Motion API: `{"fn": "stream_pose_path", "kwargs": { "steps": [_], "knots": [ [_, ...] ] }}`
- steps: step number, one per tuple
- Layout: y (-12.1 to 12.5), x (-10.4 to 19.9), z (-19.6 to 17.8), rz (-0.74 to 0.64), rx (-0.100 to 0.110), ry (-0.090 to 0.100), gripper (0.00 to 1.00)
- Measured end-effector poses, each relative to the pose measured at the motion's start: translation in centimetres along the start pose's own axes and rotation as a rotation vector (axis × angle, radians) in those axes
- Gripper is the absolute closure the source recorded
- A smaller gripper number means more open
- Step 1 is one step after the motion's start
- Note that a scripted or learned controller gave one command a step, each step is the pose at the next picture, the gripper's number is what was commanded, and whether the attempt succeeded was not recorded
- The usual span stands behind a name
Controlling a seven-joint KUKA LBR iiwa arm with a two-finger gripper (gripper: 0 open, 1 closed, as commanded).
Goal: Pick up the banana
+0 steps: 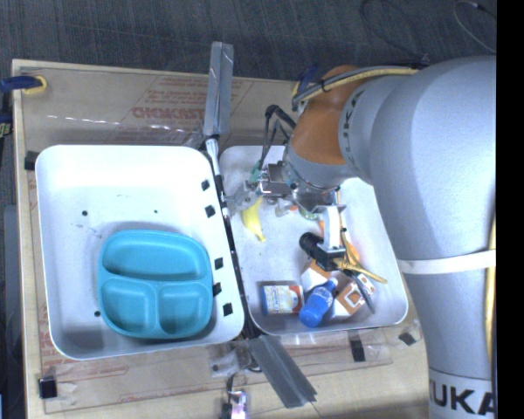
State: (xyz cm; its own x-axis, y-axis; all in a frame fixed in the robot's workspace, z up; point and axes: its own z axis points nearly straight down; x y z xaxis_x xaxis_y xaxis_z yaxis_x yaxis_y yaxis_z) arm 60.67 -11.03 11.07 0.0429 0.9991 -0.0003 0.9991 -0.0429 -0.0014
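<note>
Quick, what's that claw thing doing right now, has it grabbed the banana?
Gripper: low in the right bin, right above the banana; whether it is open, closed or holding the banana cannot be told.

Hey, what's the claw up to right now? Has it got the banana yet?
Claw low in right bin, just above banana. Banana lying loose on bin floor, not lifted. Bottle and clutter sit apart.

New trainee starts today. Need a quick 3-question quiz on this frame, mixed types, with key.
1. True or false: the banana lies in the left bin.
2. What sits in the left bin? A) blue tray B) bottle C) banana
3. Fill in: the gripper hangs over the ___ bin's far-left corner, close to the banana.

Key: 1 false, it lies in the right bin. 2 A, the blue tray. 3 right.
</note>
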Motion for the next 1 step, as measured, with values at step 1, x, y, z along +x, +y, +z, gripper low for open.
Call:
{"fn": "stream_pose_path", "kwargs": {
  "steps": [1],
  "knots": [
    [-0.28,0.04,0.31,0.029,-0.018,-0.006,0.0]
  ]
}}
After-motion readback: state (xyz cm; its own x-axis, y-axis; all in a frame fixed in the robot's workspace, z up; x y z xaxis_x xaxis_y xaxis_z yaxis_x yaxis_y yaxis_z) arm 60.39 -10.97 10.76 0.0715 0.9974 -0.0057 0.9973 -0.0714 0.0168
